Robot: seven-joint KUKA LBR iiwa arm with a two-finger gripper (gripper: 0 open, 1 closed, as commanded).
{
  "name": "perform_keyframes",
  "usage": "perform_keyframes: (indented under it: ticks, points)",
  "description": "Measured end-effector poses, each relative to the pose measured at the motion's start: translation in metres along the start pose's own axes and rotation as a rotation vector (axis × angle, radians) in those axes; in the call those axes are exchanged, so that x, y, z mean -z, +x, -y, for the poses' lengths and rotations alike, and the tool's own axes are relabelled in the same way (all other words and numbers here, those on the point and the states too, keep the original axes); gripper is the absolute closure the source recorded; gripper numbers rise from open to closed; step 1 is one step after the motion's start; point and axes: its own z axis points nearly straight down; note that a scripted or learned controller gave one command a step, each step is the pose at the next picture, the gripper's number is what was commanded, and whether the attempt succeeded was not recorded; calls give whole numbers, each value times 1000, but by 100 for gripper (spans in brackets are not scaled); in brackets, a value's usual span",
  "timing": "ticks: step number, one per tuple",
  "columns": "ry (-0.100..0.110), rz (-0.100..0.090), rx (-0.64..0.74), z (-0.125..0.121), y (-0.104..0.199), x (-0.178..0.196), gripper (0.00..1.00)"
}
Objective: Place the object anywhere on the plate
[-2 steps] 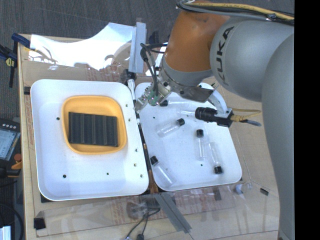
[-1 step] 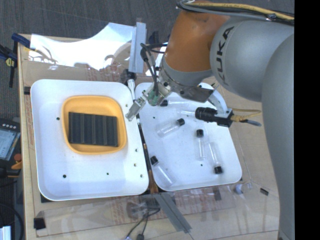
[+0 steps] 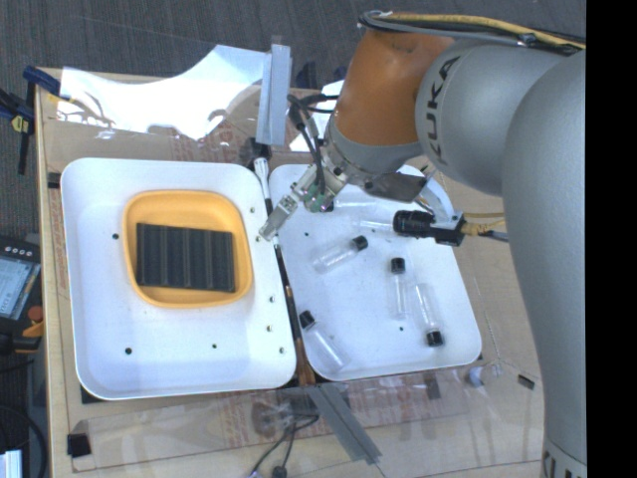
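A yellow plate with a dark ridged insert lies in the left bin. Several clear tubes with black caps lie in the right bin: one near the middle, one at the right, one at the front left. My gripper hangs over the seam between the two bins, at the right bin's back left corner, just right of the plate. A pale slim shape shows at its tip; I cannot tell if that is a tube or part of the gripper.
The grey arm with its orange band covers the back of the right bin. A loose black cap lies mid-bin. A grey upright bar and crumpled clear plastic stand behind the bins.
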Motion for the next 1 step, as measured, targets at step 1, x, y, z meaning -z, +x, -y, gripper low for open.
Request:
perform_keyframes:
  ticks: [1]
  points:
    - [-3,4,57,8,-29,-7,0]
